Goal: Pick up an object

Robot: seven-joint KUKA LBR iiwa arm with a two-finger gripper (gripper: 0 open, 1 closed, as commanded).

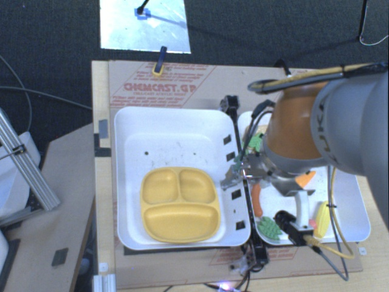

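My gripper [234, 177] hangs low over the wall between the two bins, by the left edge of the right bin [358, 224]. An orange carrot-like piece [257, 200] lies just right of and below it. Further toward the front sits a green leafy piece [268, 227]. A yellow corn-like piece [322, 219] lies toward the right, and an orange wedge [306, 178] peeks out under the wrist. A green piece [255, 143] shows behind the gripper. Nothing is visibly held. The arm hides most of the right bin.
The left bin [176, 126] holds a yellow divided plate [180, 202] in its front half. Black clips sit along the wall between the bins. A cardboard sheet [161, 84] lies under both bins.
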